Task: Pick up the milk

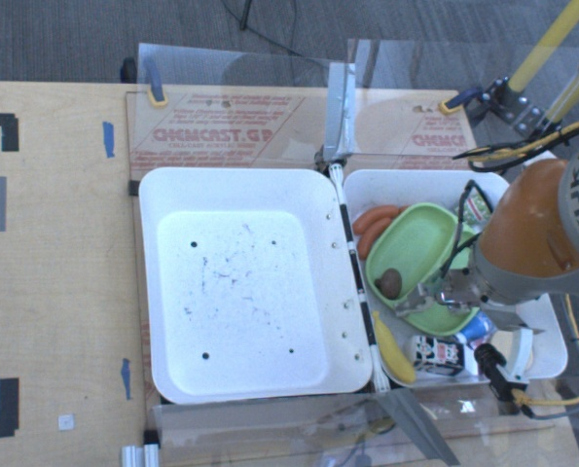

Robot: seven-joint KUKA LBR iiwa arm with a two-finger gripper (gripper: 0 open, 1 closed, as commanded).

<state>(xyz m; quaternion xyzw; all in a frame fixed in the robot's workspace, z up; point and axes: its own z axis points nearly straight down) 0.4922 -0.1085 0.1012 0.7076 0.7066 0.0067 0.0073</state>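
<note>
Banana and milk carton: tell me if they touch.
Cannot tell. In the camera view the banana lies right beside the milk carton, with no plain gap or contact.

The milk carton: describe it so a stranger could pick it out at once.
Start at the right-hand shallow white bin, where the grey and orange arm reaches in. Go to its near edge, below the light green plastic bowl and right of the yellow banana. The small white milk carton with black cow patches lies there, the only black-and-white boxy item.

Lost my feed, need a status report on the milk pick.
Gripper low in right bin, over green bowl. Milk lying near front wall, not held. Banana beside it.
</note>
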